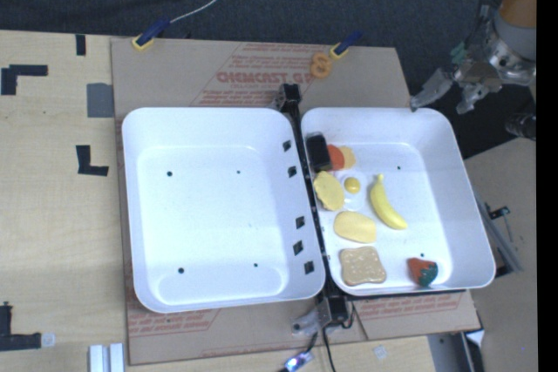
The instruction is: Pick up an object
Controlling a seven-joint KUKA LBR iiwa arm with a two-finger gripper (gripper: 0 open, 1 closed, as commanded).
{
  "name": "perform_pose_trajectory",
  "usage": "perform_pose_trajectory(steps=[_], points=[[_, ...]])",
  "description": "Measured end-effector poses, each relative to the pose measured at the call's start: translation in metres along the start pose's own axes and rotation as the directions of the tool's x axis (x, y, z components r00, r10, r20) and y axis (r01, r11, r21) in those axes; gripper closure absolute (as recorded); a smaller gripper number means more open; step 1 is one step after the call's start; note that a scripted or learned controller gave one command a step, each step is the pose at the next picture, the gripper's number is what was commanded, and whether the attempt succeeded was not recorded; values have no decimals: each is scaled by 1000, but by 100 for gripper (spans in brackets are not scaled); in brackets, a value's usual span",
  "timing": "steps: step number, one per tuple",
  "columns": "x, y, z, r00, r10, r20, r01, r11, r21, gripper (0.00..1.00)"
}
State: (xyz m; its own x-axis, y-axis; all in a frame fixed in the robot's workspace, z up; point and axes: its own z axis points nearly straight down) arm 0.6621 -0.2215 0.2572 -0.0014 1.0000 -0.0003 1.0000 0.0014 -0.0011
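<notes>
The right bin [453,187] holds several toy foods. A banana [386,203] lies near its middle, a slice of toast [362,266] at the front, and a red and green strawberry [422,271] in the front right corner. Along the left wall lie a black block [316,152], an orange piece [343,158], a small yellow ball [351,185], a pale yellow lump [329,191] and a yellow oval [355,227]. My gripper [447,93] hangs open beyond the bin's far right corner, with nothing between its fingers and well apart from the food.
The left bin [139,187] stands beside the right one, joined by a black divider with clips [296,187]. Both rest on a cardboard sheet [253,74]. An orange ring [321,64] and blue clamps [347,42] sit at the sheet's far edge.
</notes>
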Motion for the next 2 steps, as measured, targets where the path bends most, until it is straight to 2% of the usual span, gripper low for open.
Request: perform_pose_trajectory(steps=[1, 2], points=[[0, 0, -10, 1000, -1, 2, 1, 1000, -1, 100], [54, 3, 175, 1000, -3, -5, 3, 1000, 13, 100]])
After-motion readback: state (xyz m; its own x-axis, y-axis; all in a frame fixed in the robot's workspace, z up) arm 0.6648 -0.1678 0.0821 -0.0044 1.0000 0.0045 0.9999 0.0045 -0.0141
